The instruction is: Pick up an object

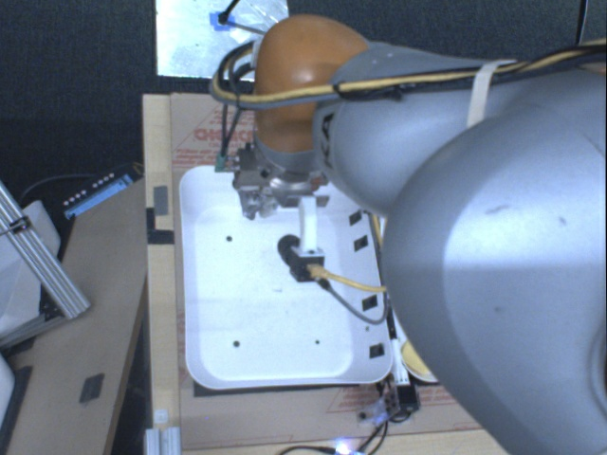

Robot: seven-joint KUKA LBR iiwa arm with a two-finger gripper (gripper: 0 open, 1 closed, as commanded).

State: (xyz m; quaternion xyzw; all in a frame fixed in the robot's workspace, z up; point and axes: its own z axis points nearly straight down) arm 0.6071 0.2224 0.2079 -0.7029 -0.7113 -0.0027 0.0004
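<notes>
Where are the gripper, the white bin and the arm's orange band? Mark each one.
gripper (254,205): camera view, its tip end.
white bin (237,297): camera view, bare floor.
orange band (302,69): camera view, middle of its rounded top.

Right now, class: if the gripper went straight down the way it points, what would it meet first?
Probably the floor of the white bin, near its far end, just below the gripper; how high it hangs is unclear from this view.

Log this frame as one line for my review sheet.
arm: in from right | claw: low over far end of left bin | grasp: none confirmed | pick: not yet done
</notes>
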